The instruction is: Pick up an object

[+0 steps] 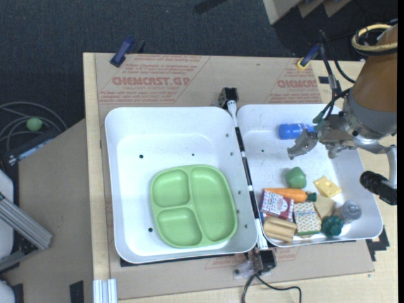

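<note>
Objects for picking lie in the right bin (372, 223), while the left bin (126, 169) holds a green sectioned plate (191, 205) in its lower middle, three compartments facing up. Between the two bins runs a dark divider strip, with a black clamp (228, 96) at its top end and another clamp (264, 259) at its bottom.

Moving right, a red-and-white carton (275, 204) sits near the right bin's lower left, with a tan bread-like piece (279, 229) just below it. An orange carrot (285, 194) lies across the top of the carton, and a green round item (295, 177) rests just above the carrot. Near the bin's upper part a blue cylinder (291, 130) lies on its side. A small patterned box (307, 218) stands beside the carton, and a dark green broccoli-like piece (332, 226) is next to it. A yellow cheese wedge (326, 186) lies a little higher, and a grey object (351, 211) sits near the right wall.

The gripper (306, 143) hangs over the upper middle of the right bin, just beside the blue cylinder, with nothing visibly between its fingers; whether they are apart or together cannot be told. The arm's orange band (379, 81) rises at the right.
</note>
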Robot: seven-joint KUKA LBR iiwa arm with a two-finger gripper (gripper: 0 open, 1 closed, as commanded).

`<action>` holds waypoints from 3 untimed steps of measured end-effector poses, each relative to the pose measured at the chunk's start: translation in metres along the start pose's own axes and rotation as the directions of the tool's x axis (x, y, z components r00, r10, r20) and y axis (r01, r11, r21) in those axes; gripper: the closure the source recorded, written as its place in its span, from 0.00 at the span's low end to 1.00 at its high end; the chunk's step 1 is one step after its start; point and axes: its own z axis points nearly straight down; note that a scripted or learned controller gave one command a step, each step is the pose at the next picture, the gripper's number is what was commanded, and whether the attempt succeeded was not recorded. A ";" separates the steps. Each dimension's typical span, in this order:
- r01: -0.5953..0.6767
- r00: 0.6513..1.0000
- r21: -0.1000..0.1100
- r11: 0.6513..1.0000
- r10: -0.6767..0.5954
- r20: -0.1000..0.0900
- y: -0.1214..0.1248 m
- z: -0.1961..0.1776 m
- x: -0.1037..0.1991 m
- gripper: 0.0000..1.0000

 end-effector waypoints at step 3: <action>0.004 1.000 0.002 1.000 -0.004 -0.008 -0.048 0.164 -0.101 0.00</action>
